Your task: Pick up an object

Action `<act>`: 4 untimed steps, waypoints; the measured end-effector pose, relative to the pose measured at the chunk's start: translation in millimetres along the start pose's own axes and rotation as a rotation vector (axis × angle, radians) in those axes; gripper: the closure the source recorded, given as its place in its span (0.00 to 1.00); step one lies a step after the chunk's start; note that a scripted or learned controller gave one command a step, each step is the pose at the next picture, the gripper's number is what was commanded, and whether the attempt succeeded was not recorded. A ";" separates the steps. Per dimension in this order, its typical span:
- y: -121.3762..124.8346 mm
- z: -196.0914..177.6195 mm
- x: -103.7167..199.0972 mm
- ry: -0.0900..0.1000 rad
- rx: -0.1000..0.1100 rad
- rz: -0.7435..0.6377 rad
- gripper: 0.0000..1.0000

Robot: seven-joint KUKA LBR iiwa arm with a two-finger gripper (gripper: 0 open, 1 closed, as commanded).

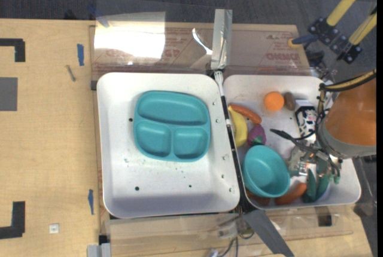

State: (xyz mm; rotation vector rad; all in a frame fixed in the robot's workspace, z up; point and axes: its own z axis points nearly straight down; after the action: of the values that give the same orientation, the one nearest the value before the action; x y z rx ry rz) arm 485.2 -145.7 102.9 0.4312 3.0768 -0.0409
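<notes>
Two white bins stand side by side on the bench: the left bin [114, 130] carries a teal divided plate [172, 125], and the right bin [350, 190] carries a crowd of small toys. The gripper [311, 160] is low over the right bin, near its front right corner, just beside the teal bowl [265, 171]. It is a tangle of dark parts in this view, so I cannot tell if it is wide, narrow, or holding something. Close under it lie a green piece [316, 185] and an orange-red piece [292, 192], which is partly hidden by the bowl; I cannot say if the gripper touches them. Further back are an orange ball [274, 101], a yellow banana-like toy [239, 128] and a purple piece [257, 134]. I judge all these are light, stiff plastic with a smooth, slippery skin. The ball would roll away easily, so a long piece is the safer choice, taken across its narrow middle. The bowl is best pinched on its rim.
</notes>
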 end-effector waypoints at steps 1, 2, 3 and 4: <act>1.3 0.7 0.6 0.002 -0.002 -0.001 0.00; -14.3 14.1 -1.1 0.029 -0.022 0.116 0.00; -13.7 1.3 -6.1 0.013 -0.022 0.114 1.00; -13.5 2.2 -5.5 0.015 -0.022 0.114 0.00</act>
State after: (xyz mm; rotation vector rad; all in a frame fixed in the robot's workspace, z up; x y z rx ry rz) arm 486.8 -160.3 101.2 0.6078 3.0581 -0.0012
